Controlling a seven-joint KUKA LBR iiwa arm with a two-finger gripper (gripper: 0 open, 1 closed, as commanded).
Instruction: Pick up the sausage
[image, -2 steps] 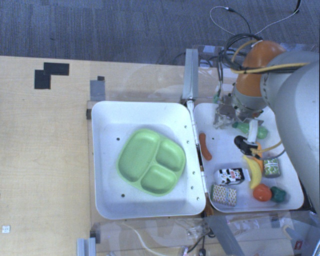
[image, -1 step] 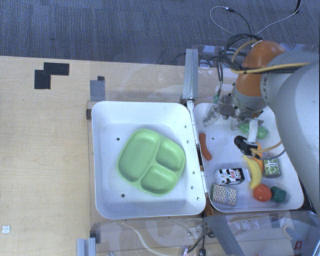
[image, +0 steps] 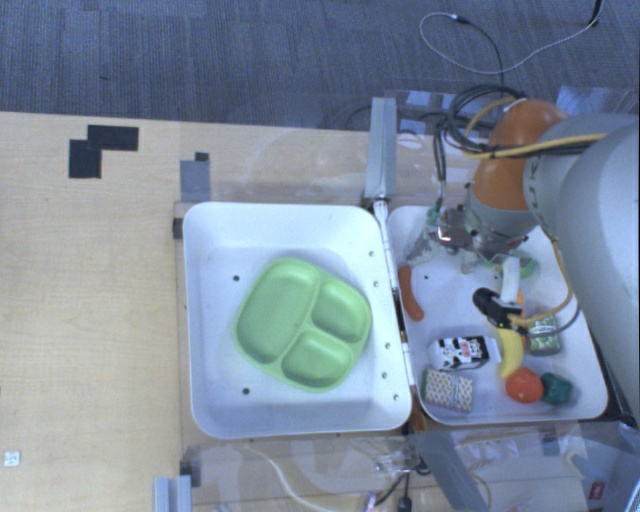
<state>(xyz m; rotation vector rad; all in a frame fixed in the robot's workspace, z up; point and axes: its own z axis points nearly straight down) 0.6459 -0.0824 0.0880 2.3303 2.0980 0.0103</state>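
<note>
Right bin (image: 592, 405), front edge: patterned packet (image: 448, 390), black-and-white carton (image: 462, 351) with print too small to read, tomato (image: 523, 386), banana (image: 511, 350). Sausage (image: 408, 293) lies by the bin's left wall, untouched. Left bin (image: 205, 300) holds 1 green 3-compartment plate (image: 303, 323). Gripper (image: 468, 240) at the right bin's far end; cannot tell its finger state.

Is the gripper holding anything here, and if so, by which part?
Nothing is held: the sausage lies by the right bin's left wall, apart from the gripper.
</note>
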